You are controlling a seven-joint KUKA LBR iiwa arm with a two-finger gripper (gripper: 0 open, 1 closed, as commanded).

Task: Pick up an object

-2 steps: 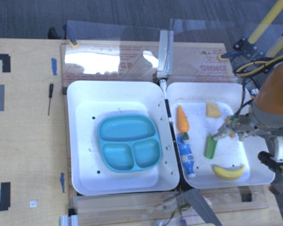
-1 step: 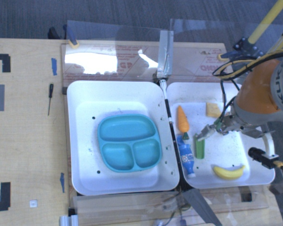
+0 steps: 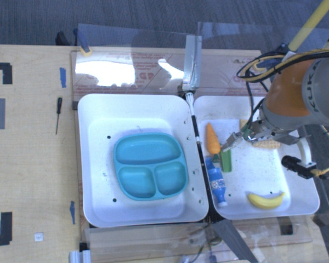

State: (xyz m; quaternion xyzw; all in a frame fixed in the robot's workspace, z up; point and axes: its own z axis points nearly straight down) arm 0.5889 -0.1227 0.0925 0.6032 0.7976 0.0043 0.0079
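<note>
Right bin (image 3: 296, 199), shallow white plastic, holds the candidate objects: an orange carrot-shaped toy (image 3: 212, 138) standing lengthwise near the bin's left wall; a small green rectangular block (image 3: 226, 160) just below and right of it; a blue plastic bottle with a white-and-red label (image 3: 216, 182) lying along the left wall, its lower end toward the front; a yellow plastic banana (image 3: 266, 200) near the front edge, well apart from the rest; and a pale tan item (image 3: 267, 144) partly hidden under the wrist, identity unclear. Left bin (image 3: 93, 163), same type, holds a teal three-compartment plastic tray (image 3: 150, 165), its sections bare. The grey arm with orange band (image 3: 288, 92) reaches in from the right; its two-finger gripper (image 3: 232, 141) sits low over the right bin, its tip between the carrot and the green block, close above the block. Gripper state: cannot be told; nothing is visibly held. Progress, as judged: approach stage only, every object rests on the bin floor, so grasp and lift remain to be done. The likeliest target appears to be the green block or the carrot, given the tip's position. Writing: the bottle label carries print too small to read; partial dark lettering on the arm's grey casing is cut by the frame edge and illegible. No brand can be made out.
</note>
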